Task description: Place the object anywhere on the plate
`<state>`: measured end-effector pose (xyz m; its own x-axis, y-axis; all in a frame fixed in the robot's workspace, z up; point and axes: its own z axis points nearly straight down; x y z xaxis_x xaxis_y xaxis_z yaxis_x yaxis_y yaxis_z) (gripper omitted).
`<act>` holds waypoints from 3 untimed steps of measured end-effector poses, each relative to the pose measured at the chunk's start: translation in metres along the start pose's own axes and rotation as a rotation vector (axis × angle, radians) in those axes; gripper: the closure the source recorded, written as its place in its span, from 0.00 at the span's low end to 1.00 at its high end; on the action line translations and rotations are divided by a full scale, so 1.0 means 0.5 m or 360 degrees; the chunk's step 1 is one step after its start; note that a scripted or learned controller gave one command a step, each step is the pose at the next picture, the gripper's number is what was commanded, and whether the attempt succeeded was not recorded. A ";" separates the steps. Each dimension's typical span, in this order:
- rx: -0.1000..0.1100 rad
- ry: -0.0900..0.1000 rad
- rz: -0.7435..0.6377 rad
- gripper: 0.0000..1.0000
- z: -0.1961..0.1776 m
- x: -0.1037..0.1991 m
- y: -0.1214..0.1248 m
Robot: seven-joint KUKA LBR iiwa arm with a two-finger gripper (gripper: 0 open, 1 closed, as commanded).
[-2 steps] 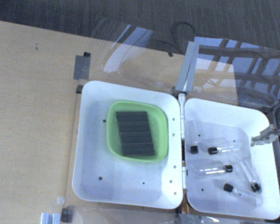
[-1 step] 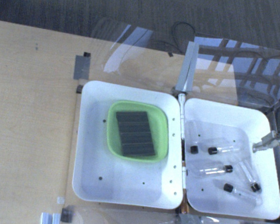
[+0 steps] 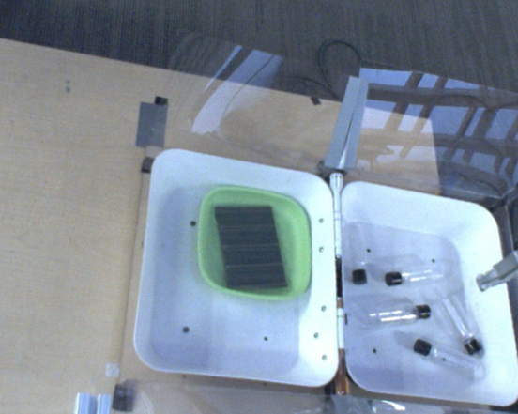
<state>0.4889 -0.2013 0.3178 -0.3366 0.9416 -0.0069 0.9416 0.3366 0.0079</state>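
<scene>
A lab: clear capped tubes (image 3: 409, 267) in white bins (image 3: 510, 244) on a wooden bench (image 3: 40, 220).

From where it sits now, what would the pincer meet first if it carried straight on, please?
Probably the clear tube with a black cap, lying in the right bin just down-left of the pincer; depth is unclear.

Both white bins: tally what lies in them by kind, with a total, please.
Clear plastic tubes with black caps, right bin: 5
Green square plate, left bin: 1
Dark grey ridged rectangular block on the plate: 1
Total: 7
</scene>
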 end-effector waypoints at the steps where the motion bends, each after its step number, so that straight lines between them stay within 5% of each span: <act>1: 0.0001 0.0003 -0.0489 0.00 0.070 -0.008 -0.003; 2: -0.0001 0.0002 -0.0874 0.00 0.073 -0.008 -0.003; 3: -0.0004 -0.0004 -0.1393 0.00 -0.001 -0.009 -0.002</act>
<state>0.4894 -0.2059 0.3182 -0.9386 0.3447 -0.0136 0.3447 0.9387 0.0008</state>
